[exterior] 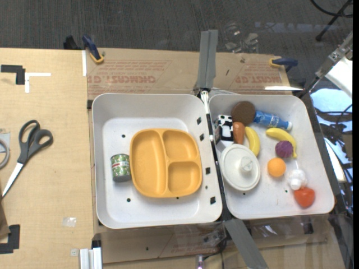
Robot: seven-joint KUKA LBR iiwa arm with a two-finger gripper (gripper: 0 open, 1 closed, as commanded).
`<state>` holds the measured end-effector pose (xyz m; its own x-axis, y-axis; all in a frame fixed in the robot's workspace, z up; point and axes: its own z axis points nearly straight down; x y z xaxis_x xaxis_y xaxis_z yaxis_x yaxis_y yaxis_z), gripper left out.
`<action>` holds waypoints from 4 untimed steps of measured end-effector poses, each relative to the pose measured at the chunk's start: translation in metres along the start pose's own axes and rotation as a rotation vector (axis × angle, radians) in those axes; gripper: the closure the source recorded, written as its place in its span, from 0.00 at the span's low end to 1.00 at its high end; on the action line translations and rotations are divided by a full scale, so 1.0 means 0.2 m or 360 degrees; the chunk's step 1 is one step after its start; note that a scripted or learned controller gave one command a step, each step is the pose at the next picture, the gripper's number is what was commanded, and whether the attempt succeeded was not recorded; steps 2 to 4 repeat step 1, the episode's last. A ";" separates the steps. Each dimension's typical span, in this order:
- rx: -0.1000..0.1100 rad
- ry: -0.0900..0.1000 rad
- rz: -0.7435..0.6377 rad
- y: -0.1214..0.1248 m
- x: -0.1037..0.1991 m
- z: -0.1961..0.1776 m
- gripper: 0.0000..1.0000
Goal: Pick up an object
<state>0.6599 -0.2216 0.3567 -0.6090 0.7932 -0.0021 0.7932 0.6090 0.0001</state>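
The right bin [314,128] holds several small objects: a brown round piece [244,111], a blue bottle [271,119], two bananas [253,140] [280,134], a purple fruit [284,148], an orange [276,167], a white piece [296,177], a red fruit [304,197], a carrot-like stick [239,132], a black-and-white toy [225,127] and a white lidded bowl [241,166]. In the left bin [106,128] lie a yellow divided plate [166,162] and a small green can [120,167] just left of it.
Scissors [28,144] lie on the wooden bench to the left of the bins. Cardboard [140,74] runs behind both bins, clipped down by blue clamps [93,48]. Cables and equipment crowd the right edge.
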 end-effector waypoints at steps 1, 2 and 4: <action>-0.0003 -0.0006 -0.0002 0.01 0.00 -0.05 1.00; -0.0003 -0.0006 -0.0002 0.01 0.00 -0.05 1.00; -0.0003 -0.0006 -0.0002 0.01 0.00 -0.05 1.00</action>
